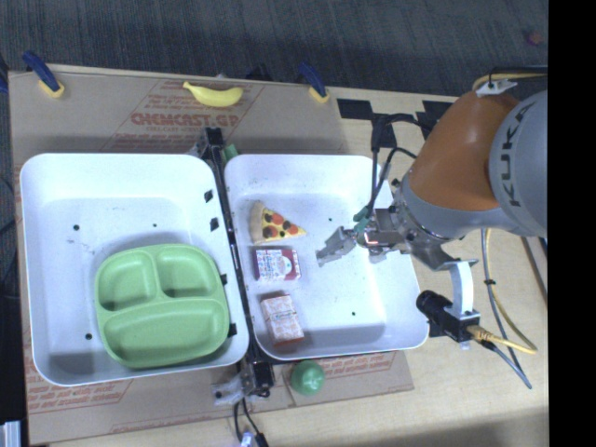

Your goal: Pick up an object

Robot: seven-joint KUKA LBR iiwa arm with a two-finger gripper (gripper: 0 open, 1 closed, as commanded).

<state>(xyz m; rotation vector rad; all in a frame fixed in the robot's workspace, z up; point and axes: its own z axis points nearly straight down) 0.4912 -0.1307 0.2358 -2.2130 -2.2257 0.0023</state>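
From above, the right bin (372, 324) serves as the landmark. The gripper (332, 247) hangs over its middle, reaching in from the right; its fingers look slightly parted with nothing between them, though the view is too coarse to be sure. Inside the bin, to the gripper's left, lie a pizza slice (275, 223), a red-and-white packet (276, 264) below it, and a brown packet (281, 318) nearest the front wall. The left bin (56, 250) alongside holds a green divided tray (163, 304).
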